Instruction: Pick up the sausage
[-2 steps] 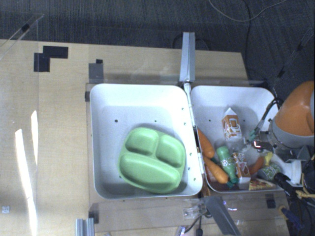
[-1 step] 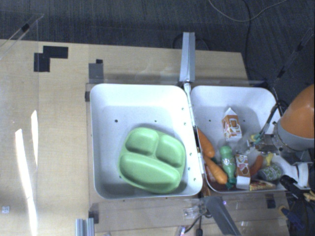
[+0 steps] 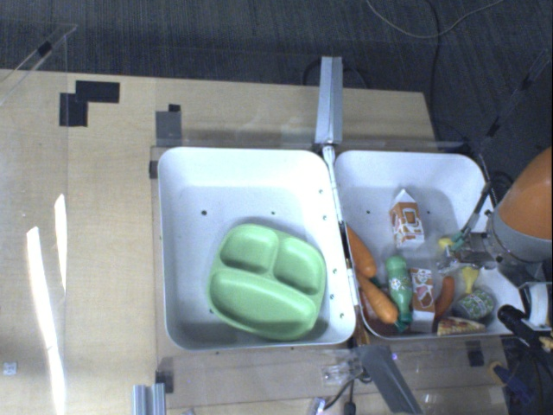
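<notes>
Camera view: sausage [image 3: 445, 294] lies near-upright in right bin [image 3: 380, 167], just below-left of gripper [image 3: 467, 253]; fingers' state can't be told.

Tray [image 3: 268, 282] in left bin [image 3: 186, 232] — sausage [image 3: 445, 293] among items in right bin [image 3: 432, 175].

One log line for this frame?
arm: over right bin's right edge | sausage: lying in right bin, ungrasped | green tray: left bin

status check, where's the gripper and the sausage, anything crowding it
Gripper low in the right white bin, fingers unclear. Small reddish-brown sausage lying just below it, not held. Crowded: white carton on its left, green-patterned packet on its right.
</notes>
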`<state>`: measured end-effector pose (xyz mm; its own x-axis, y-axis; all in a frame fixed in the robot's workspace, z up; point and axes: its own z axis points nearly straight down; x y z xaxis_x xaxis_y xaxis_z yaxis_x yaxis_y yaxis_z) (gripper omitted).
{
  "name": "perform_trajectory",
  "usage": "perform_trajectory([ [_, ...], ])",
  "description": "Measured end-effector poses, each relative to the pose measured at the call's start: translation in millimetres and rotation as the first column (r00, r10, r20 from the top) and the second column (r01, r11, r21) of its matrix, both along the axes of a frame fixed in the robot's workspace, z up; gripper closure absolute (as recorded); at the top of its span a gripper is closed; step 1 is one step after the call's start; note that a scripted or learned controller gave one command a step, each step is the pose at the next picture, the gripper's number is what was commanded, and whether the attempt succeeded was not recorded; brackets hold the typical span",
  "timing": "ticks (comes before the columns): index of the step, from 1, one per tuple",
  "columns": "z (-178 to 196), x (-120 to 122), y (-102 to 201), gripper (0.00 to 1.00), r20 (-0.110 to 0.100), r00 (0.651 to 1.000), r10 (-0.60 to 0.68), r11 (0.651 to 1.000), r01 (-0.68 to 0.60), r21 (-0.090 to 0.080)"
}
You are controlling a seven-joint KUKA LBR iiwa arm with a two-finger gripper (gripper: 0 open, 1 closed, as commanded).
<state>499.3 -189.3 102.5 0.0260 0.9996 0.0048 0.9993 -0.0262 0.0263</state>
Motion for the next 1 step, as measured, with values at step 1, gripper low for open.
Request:
perform_trajectory([
  [1,0.1,1.3,4.6,0.00,-0.001,1.000,0.007,1.000,-0.007,0.007],
])
